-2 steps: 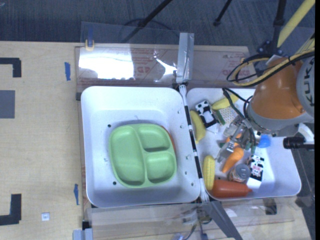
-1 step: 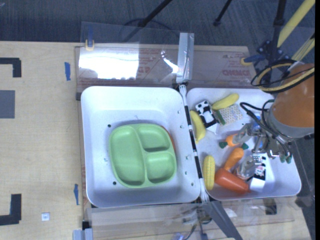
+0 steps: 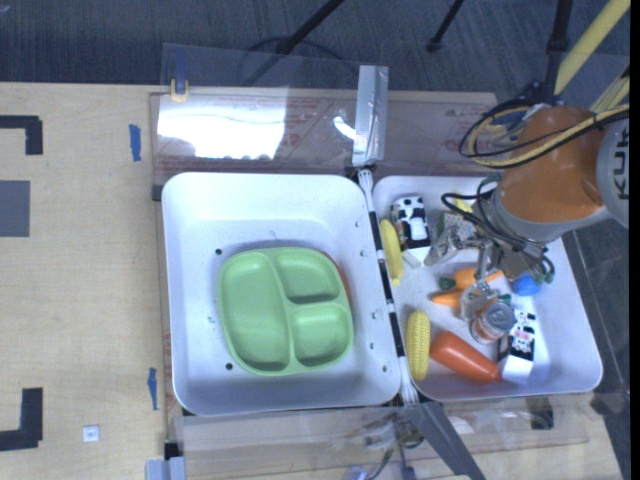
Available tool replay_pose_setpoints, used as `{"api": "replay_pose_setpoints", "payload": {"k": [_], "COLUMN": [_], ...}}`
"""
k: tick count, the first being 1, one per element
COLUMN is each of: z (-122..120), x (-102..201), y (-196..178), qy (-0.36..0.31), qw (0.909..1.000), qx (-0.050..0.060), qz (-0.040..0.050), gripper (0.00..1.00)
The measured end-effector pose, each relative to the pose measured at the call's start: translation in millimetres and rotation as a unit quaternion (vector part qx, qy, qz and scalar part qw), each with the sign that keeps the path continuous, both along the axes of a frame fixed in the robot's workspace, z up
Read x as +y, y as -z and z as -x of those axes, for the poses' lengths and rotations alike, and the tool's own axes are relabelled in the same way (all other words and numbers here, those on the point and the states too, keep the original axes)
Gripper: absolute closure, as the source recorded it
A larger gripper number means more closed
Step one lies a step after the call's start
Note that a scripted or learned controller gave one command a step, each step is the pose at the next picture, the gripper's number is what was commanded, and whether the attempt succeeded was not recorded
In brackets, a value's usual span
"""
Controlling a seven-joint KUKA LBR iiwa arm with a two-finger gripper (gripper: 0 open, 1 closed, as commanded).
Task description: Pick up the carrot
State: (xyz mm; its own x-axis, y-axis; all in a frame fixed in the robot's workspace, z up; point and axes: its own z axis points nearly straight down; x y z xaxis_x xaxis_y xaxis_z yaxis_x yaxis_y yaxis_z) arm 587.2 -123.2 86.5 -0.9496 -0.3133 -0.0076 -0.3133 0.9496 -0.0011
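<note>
Two white bins (image 3: 190, 218) sit on a wooden bench (image 3: 80, 268) above dark carpet (image 3: 100, 18); the claw's (image 3: 490, 283) state is unclear.

We see the arm (image 3: 600, 173) reaching in from the right, its orange band (image 3: 548, 168) bulking large above the wrist. Below it the gripper (image 3: 487, 280) points down and leftward; black and yellow cables loop beside the wrist. The fingertips are too cluttered to read.
</note>
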Motion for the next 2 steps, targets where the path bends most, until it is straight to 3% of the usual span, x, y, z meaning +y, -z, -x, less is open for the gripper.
{"api": "replay_pose_setpoints", "payload": {"k": [1, 2], "z": [12.5, -81.0], "x": [-19.1, -7.7], "y": [-64.4, -90.3], "qy": [-0.219, -0.442], "qw": [0.9758, 0.8972], "qx": [0.0, -0.001], "qz": [0.0011, 0.0022], "gripper": [0.0, 0.0]}}
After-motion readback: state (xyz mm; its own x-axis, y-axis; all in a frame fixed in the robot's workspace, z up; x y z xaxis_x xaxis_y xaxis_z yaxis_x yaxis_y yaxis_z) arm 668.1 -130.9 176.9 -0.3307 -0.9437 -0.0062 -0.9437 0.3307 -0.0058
